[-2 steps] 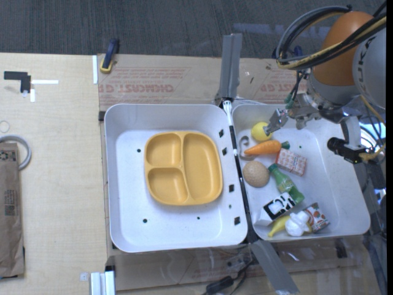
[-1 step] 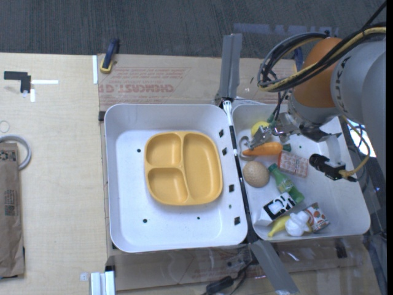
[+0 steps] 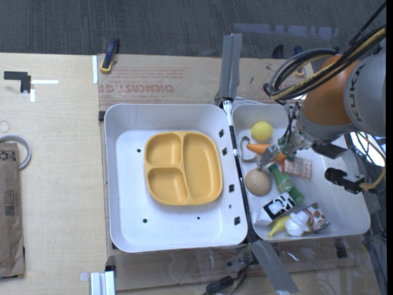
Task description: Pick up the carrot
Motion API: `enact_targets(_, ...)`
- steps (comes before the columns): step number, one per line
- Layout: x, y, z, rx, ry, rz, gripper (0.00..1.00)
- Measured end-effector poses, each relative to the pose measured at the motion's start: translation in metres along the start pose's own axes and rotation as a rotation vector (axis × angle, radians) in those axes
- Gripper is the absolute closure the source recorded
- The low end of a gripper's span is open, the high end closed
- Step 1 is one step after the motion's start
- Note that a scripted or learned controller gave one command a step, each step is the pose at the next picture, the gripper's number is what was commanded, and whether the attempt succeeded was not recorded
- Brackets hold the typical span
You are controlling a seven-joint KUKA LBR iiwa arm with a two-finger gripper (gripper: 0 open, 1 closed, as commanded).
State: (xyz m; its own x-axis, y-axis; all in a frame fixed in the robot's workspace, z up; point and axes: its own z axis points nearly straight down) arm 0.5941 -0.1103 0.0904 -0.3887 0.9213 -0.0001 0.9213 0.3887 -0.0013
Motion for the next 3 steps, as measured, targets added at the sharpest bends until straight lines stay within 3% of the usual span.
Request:
enact_targets(1, -0.0024, -0.001, -0.0071, 0.001, 0.0, 0.007, 1.0)
enact_targets(2, -0.0023, -0.0008, -0.0071, 0.001, 0.0, 0.006, 0.0)
enact_targets(3, -0.0042, -0.0015, -0.0141, 0.003, 0.0, 0.012, 1.0)
